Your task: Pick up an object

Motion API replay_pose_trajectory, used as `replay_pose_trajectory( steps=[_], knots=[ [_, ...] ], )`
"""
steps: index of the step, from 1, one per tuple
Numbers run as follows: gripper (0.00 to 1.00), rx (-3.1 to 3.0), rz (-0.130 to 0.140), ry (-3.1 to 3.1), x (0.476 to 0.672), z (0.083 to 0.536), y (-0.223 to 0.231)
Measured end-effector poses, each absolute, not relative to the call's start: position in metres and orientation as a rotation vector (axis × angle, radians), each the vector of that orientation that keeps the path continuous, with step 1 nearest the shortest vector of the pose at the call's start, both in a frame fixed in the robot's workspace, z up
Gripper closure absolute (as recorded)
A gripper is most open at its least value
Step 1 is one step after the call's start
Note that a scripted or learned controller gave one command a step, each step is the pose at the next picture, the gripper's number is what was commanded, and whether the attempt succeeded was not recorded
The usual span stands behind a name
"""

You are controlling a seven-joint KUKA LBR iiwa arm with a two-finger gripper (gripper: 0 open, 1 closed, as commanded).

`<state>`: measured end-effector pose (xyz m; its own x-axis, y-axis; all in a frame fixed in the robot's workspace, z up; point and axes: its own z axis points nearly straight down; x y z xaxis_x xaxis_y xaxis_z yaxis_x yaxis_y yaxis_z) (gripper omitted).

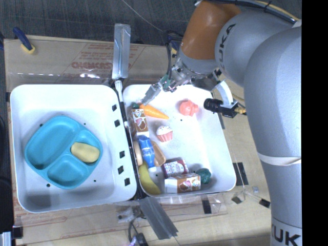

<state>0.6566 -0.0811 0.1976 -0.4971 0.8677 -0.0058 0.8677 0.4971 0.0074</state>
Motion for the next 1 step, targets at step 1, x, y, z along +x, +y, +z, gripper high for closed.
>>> replay_pose_trajectory(
  steps=[1],
  knots=[
    [0.0,1.524,0.014,2.725,0.6631,0.1144,-0.1158]
  ],
)
